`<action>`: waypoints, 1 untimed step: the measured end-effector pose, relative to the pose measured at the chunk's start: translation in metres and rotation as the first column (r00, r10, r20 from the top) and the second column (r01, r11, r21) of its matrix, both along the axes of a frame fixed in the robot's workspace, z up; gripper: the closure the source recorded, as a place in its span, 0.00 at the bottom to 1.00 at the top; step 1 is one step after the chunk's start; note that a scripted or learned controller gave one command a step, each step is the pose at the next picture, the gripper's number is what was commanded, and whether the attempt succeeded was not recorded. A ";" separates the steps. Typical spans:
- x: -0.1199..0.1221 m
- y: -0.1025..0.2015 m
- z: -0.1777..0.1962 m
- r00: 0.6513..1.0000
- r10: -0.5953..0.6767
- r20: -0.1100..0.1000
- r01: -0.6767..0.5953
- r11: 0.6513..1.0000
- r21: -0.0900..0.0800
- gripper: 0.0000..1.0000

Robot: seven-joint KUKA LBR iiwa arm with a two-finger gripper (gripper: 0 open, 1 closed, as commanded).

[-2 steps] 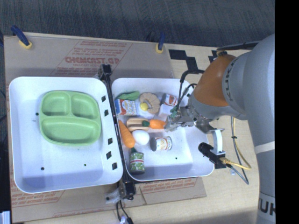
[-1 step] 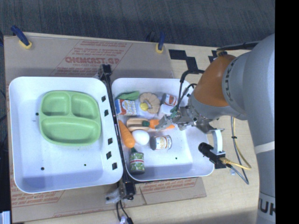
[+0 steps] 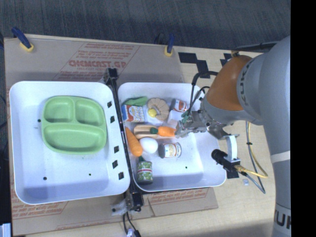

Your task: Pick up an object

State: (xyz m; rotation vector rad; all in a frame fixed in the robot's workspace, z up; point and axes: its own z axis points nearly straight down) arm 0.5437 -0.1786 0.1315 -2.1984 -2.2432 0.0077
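My gripper (image 3: 181, 128) reaches into the right bin (image 3: 207, 174) from the right and hangs low over a pile of toy food. Its tip sits right at the end of a small orange carrot (image 3: 166, 131) that lies across a hot dog bun (image 3: 143, 130). Around these lie a larger carrot (image 3: 134, 141), a white egg (image 3: 149, 145), a small jar (image 3: 170, 150), a green bottle (image 3: 144, 171), a carton (image 3: 134, 113), a round cookie (image 3: 158, 106) and a small can (image 3: 179, 105). The arm's wrist covers the fingers from above.
The left bin (image 3: 24, 172) holds a green divided plate (image 3: 75, 124). A black divider (image 3: 118, 127) runs between the two bins. Cables and a black fitting (image 3: 224, 159) hang off the wrist over the right bin's right rim.
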 end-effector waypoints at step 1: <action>0.000 0.000 0.000 1.000 0.000 0.000 0.000 1.000 0.000 0.00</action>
